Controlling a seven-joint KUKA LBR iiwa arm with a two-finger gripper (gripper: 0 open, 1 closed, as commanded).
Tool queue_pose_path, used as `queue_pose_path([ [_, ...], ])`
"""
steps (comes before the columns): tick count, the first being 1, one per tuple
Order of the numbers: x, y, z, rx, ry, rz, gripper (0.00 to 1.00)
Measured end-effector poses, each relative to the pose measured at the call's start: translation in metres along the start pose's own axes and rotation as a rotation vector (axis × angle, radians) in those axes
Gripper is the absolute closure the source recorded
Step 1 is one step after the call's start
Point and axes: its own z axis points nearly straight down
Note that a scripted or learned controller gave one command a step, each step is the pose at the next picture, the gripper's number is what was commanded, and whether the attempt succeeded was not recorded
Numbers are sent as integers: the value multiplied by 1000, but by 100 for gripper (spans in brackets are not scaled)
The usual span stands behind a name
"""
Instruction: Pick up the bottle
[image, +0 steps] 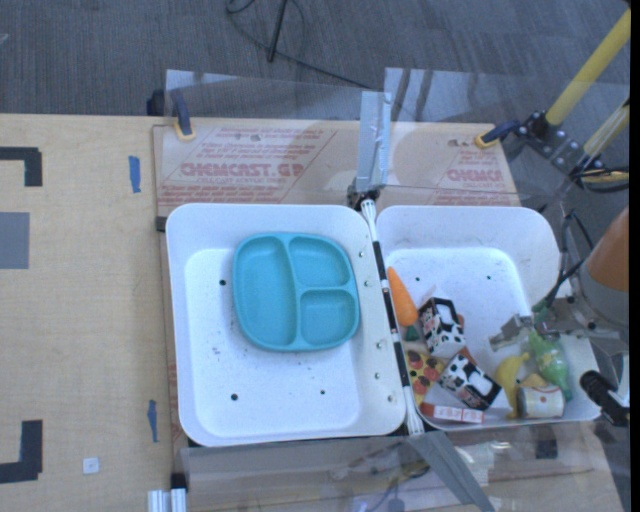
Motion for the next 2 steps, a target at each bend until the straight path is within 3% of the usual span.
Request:
queue_pose_path([
  [1, -3, 0, -10, -2, -9, 1, 100],
  [2, 51, 50, -134, 1, -15, 38, 100],
])
